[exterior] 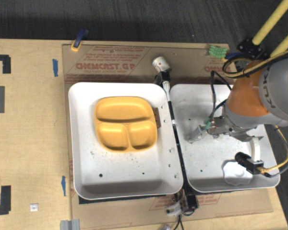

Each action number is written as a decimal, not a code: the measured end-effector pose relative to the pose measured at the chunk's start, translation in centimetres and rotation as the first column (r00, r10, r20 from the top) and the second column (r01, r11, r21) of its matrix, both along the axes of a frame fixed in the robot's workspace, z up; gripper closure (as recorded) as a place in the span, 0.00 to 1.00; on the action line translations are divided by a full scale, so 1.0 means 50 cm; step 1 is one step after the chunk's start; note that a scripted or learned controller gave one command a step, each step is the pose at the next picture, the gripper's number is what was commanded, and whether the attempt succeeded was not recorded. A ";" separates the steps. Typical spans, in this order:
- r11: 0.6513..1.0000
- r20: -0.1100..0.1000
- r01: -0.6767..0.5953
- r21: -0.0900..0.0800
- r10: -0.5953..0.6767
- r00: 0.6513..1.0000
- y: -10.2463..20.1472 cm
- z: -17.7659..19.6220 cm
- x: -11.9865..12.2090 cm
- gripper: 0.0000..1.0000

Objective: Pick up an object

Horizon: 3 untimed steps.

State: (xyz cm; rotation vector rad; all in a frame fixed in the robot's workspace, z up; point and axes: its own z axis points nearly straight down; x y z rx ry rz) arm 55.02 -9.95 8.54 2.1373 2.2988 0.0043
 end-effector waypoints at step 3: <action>0.943 -0.002 0.332 0.000 -0.332 0.943 -0.092 0.000 -0.031 0.00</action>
